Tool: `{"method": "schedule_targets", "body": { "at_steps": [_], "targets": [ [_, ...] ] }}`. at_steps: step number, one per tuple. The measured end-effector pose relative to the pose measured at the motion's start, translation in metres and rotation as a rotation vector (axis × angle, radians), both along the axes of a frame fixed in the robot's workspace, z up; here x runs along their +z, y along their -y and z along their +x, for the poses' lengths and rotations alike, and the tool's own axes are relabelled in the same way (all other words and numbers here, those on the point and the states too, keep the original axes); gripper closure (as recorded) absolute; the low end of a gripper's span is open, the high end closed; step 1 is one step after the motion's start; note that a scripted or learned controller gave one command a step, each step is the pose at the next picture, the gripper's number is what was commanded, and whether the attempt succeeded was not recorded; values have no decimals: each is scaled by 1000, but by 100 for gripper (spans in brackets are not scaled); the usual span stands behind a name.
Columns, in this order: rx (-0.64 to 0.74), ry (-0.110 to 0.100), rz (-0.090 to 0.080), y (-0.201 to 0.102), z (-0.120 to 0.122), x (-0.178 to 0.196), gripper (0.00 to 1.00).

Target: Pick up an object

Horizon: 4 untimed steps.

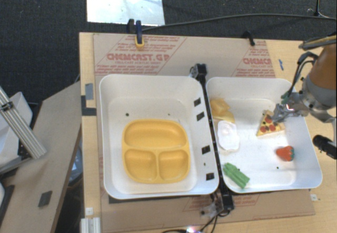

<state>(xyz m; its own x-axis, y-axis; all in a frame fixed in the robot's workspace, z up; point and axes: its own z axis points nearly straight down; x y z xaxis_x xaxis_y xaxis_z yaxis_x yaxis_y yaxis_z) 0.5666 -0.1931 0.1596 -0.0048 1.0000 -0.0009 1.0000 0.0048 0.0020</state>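
The right bin [303, 176] holds several toy foods. A pizza slice [270, 126] lies near its right wall, and a red strawberry [285, 153] sits below that. A green piece [236, 175] rests at the front left corner. A white lump [228, 135] and a yellow lump [221, 109] lie by the left wall. My gripper [280, 112] reaches in from the right, low over the upper right tip of the pizza slice. Nothing visibly hangs from it.
The left bin [113, 95] holds a yellow divided plate [156, 150]. A black divider with clips [208, 137] runs between the bins. A blue and yellow clamp [138, 34] sits at the bench's back edge. A cable [237, 17] crosses behind.
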Motion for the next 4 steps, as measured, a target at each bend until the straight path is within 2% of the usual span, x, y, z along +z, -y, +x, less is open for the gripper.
{"method": "schedule_targets", "body": {
  "at_steps": [2,4],
  "targets": [
    [0,-2,0,0,1,68,100],
    [6,-7,3,-115,14,49,100]
  ]
}}
